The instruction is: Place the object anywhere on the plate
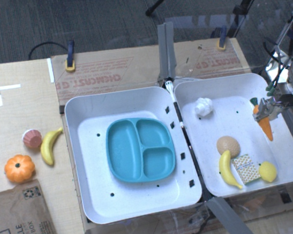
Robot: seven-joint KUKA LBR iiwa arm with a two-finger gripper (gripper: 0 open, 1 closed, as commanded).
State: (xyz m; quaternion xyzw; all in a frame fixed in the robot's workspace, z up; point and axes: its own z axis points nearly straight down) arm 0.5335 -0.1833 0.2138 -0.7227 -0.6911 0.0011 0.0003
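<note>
Rightward — orange carrot [265, 125], green-topped, tapered

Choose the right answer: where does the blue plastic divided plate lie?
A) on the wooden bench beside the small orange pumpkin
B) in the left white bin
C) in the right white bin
B: the blue plastic divided plate lies flat on the floor of the left white bin.
</note>
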